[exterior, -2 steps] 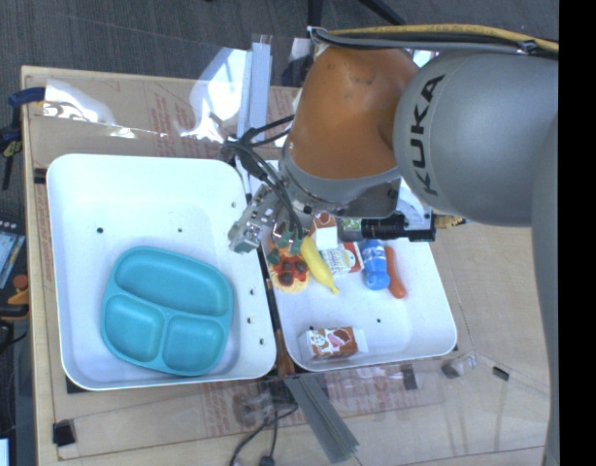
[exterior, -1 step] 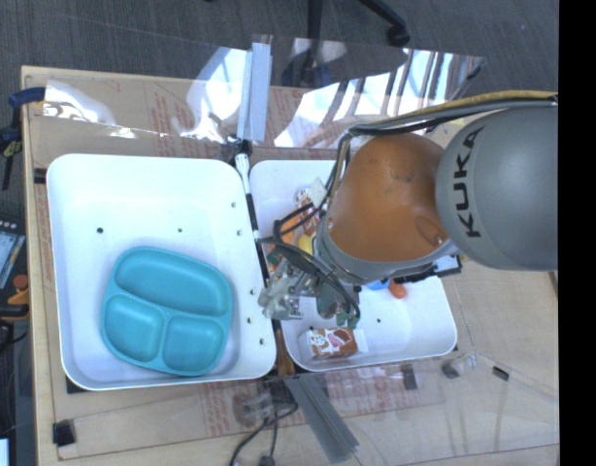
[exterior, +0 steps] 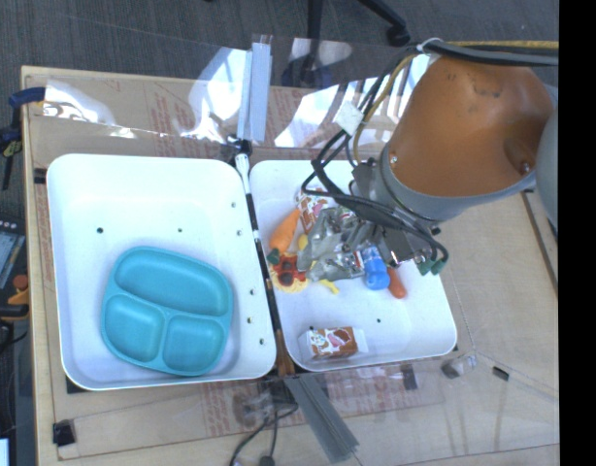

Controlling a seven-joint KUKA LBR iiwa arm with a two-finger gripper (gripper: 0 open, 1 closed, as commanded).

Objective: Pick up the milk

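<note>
Presently catalogued:
- Gripper (exterior: pixel 329 250): lowered into the right bin (exterior: pixel 429 333) among a cluster of small items; how far it is open cannot be told.
- Milk (exterior: pixel 332 342): small carton lying flat at the near edge of the right bin, apart from the gripper.
- Cluster: orange carrot (exterior: pixel 283 229), blue piece (exterior: pixel 376 272), red and yellow bits.
- Left bin (exterior: pixel 75 192): holds a blue divided tray (exterior: pixel 169 309).
</note>
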